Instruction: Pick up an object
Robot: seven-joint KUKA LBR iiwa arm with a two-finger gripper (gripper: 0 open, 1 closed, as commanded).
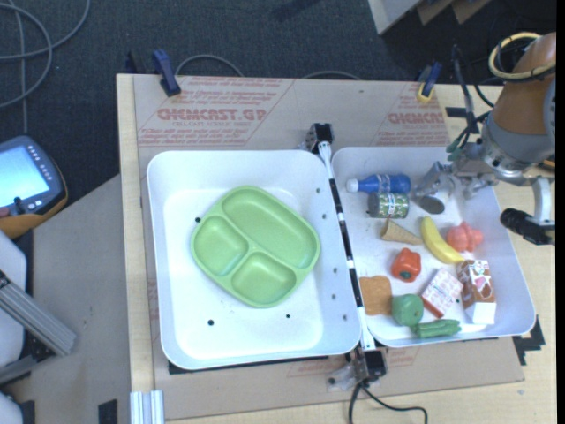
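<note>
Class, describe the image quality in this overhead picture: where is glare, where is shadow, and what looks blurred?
Camera view: even, soft light; the white bins look bright, nearly washed out; the green plate shows mild sheen; the claw casts faint shadow and looks slightly soft; the floor stays dark.

Right bin (516,276) crowded with toys; left bin's (168,237) margins open

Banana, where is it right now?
The banana lies in the right bin, between the cone and the strawberry, above the carton.
</note>
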